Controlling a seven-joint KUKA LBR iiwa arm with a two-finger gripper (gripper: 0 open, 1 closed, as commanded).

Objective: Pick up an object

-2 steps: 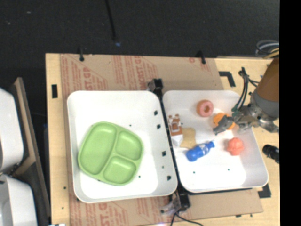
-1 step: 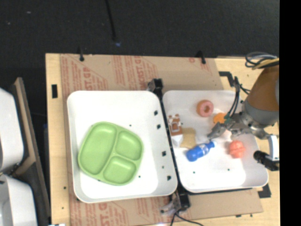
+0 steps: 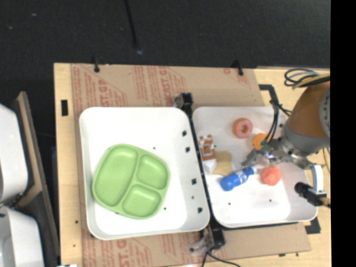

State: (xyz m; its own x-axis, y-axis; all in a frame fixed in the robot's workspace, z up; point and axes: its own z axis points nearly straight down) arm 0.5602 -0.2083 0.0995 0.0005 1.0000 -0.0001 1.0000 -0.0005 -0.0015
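Hovering at the right of the frame, the claw (image 3: 257,157) sits just above the blue bottle (image 3: 236,179) in the right bin (image 3: 278,216) — its grip can't be made out — the bottle's long axis slanting lower left.

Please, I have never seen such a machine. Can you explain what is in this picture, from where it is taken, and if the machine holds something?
One camera looks down at a slant on a bench with two shallow white bins. The left bin holds a green plastic plate with three compartments. The right bin holds a pink ring, a blue bottle-like toy, a red-orange ball, a small orange piece and a tan block. The grey and orange robot arm reaches in from the right. Its tool hangs above the blue toy; I cannot tell whether it holds anything.
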